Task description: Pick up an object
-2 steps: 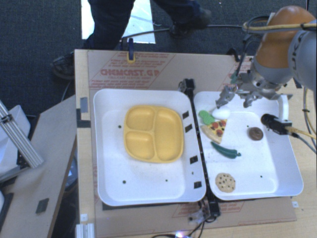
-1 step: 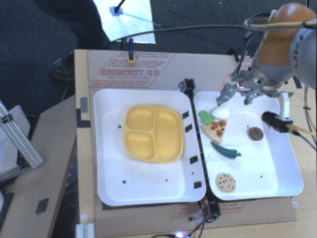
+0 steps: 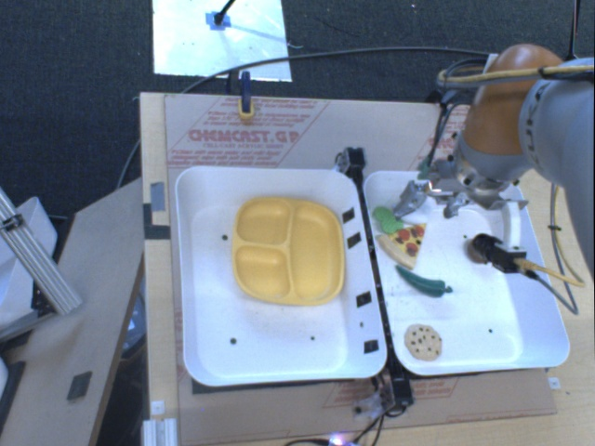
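Cookie (image 3: 424,342), one only, round and dotted with dark chips, lies nearest, flat on the floor of the right bin (image 3: 544,328) near its front left corner. Farther in lies one dark green pod (image 3: 423,282), long and curved, well apart from the cookie. Just beyond it is one pizza slice (image 3: 404,242), a yellow wedge with red spots, its tip pointing down toward the pod. Touching the slice's far edge is one lighter green leaf (image 3: 388,219), close to the bin's left wall. That makes four toy foods in this bin, two of them green. The gripper (image 3: 430,203) hovers over the back of the same bin, just beyond the leaf and the pizza slice; its two metal fingers (image 3: 409,196) stand spread apart with nothing between them. Above it the grey arm (image 3: 558,128) with its orange band comes in from the right. The left bin (image 3: 200,342) holds a single thing — one yellow plate (image 3: 286,249) with three compartments, lying level near the middle. The two bins sit side by side, walls touching, on a cardboard sheet (image 3: 279,128) printed in red. At the sheet's far edge stands one blue and yellow clamp (image 3: 244,96), and beyond it — on the dark floor — lies one white square sheet (image 3: 218,26).
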Robot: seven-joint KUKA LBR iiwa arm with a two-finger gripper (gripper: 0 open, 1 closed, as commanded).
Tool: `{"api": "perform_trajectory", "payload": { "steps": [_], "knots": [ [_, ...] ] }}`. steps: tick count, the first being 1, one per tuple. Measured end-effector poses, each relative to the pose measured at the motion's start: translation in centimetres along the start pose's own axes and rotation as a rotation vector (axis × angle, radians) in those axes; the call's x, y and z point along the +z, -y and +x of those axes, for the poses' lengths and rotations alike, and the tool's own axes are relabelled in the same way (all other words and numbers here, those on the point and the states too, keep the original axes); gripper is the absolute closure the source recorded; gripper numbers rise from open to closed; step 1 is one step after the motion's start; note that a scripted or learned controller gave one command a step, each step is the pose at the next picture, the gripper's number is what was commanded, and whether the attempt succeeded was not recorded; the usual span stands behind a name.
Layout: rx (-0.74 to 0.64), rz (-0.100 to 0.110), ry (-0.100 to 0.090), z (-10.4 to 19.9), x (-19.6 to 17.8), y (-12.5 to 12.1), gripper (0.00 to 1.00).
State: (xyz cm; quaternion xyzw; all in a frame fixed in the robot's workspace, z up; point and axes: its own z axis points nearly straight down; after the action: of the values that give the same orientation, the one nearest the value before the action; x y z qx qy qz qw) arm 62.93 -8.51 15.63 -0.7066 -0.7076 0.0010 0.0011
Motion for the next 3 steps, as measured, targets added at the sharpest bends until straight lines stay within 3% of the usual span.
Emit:
{"api": "perform_trajectory", "payload": {
  "steps": [1,2,3],
  "knots": [
    [0.001,-0.001,0.0,-0.3,6.2,-0.1,0.0],
    [0.001,-0.005,0.0,-0.2,7.1,-0.2,0.0],
    [0.002,-0.006,0.0,-0.3,5.9,-0.3,1.0]
  ]
}}
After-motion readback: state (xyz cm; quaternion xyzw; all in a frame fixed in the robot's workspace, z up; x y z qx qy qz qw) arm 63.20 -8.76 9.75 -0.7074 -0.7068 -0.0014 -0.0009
